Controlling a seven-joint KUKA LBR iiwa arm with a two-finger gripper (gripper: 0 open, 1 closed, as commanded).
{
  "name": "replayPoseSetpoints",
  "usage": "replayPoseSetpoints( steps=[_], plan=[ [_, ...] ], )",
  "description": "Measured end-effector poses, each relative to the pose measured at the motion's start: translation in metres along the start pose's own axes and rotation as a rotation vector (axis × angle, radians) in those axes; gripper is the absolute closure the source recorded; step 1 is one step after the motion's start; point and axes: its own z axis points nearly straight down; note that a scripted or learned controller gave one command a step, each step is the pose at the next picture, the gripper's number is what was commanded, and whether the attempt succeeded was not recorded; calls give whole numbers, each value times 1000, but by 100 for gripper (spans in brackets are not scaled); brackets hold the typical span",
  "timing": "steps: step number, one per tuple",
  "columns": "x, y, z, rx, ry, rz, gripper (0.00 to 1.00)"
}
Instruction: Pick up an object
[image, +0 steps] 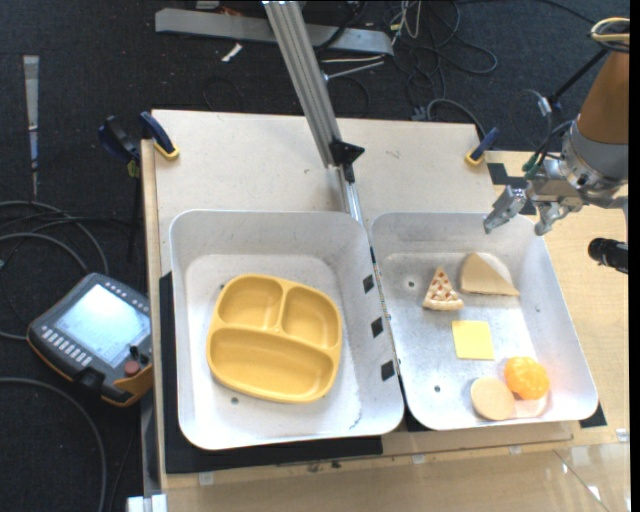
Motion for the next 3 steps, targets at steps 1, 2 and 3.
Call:
replayPoseSetpoints(
  steps=[1, 2, 3],
  plan=[
    [0, 0, 0, 1, 0, 0, 0],
    [3, 5, 62, 6, 2, -1, 0],
    [11, 5, 125, 6, 2, 0, 0]
  ],
)
